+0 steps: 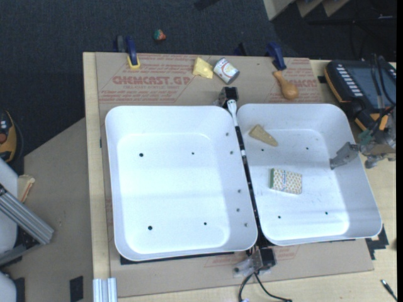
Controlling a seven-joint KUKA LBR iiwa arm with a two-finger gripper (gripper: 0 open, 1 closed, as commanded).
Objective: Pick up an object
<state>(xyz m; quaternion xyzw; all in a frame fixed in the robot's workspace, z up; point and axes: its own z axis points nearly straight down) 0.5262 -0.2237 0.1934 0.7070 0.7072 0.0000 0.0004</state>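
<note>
Objects for picking lie in the right bin [352,168], and there are two — a flat rectangular patterned pad [286,181] near the middle of the floor, and a tan wedge-shaped piece [262,134] toward the far left corner, close to the wall that meets the left bin [126,181]. The gripper [343,156] hangs at the right bin's right wall, well apart from both, and holds nothing; whether its jaws stand wide or narrow cannot be told from this angle.

The likeliest failure is a closure on air, since the gripper sits far to the side of either item and any descent from there would meet bare floor or the bin wall. The pad lies very flat, so fingers could slide over it without biting. The wedge rests near the shared wall, which may block one finger and tip the piece away.

The pad looks thin, pale green and white, with a fine speckled print, slightly skewed to the bin's edges. The wedge is smaller, dull yellow-brown, triangular, pointing toward the bin's middle.
</note>
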